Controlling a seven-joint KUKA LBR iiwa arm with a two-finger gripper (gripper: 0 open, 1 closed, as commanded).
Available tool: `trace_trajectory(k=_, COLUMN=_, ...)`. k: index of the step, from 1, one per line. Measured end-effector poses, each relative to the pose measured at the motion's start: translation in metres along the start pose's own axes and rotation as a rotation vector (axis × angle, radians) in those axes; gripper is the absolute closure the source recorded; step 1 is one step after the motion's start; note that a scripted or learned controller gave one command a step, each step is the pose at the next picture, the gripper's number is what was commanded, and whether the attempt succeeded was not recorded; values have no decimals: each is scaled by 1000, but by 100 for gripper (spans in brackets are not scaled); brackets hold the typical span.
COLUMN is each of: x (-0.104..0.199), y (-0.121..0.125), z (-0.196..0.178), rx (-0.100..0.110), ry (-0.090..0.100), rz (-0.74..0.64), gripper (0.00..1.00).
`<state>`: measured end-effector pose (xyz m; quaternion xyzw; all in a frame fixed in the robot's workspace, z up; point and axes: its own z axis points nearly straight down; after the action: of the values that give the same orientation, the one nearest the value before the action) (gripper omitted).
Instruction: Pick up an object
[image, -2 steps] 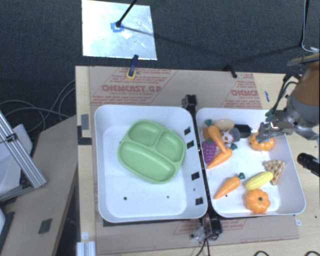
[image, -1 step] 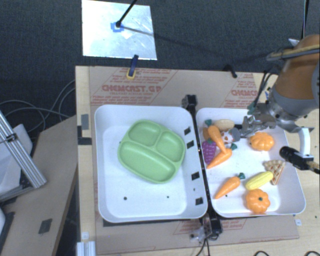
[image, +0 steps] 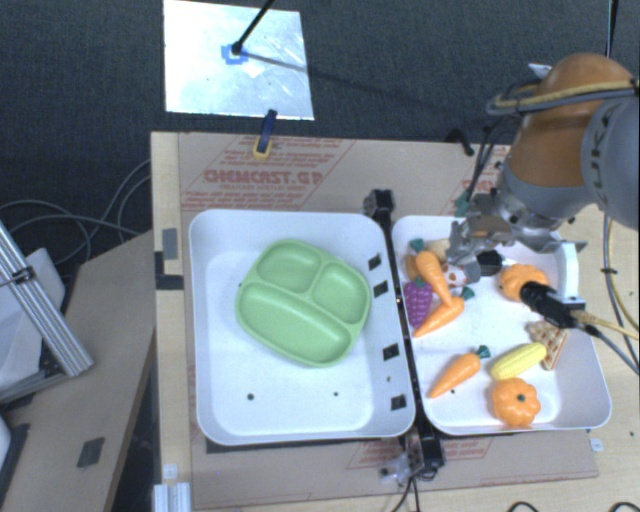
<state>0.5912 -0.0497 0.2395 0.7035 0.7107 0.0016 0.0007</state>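
Camera view looks down on two white bins, and we take the bunch of grapes (image: 418, 298) as our landmark; it lies in the right bin (image: 590, 400), close to that bin's left wall. We see the gripper (image: 461, 258) just up and to the right of the grapes, low over the bin, and we cannot tell whether it is spread or pressed together, nor whether it pinches anything. The grey arm (image: 570, 130) rises farther up and to the right of the grapes. The top carrot (image: 430, 270) touches the grapes on their upper side, just beside the gripper. The middle carrot (image: 441, 316) touches the grapes on their lower right. The bottom carrot (image: 455, 373) lies below the grapes, apart from them. Well to the right of the grapes rests an orange fruit (image: 522, 282). Down and to the right of the grapes lie a waffle (image: 549, 338), a corn cob (image: 518, 360) and, lowest, a pumpkin (image: 515, 401). Left of the grapes, a green plate (image: 300, 300) rests in the left bin (image: 230, 400).
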Motion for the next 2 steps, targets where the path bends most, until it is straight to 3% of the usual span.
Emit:
trace_trajectory(k=1, x=53, y=27, z=15, rx=-1, ry=-1, rz=3, gripper=100)
trace_trajectory(k=2, x=49, y=18, z=5, rx=2, ry=-1, rz=8, gripper=100)
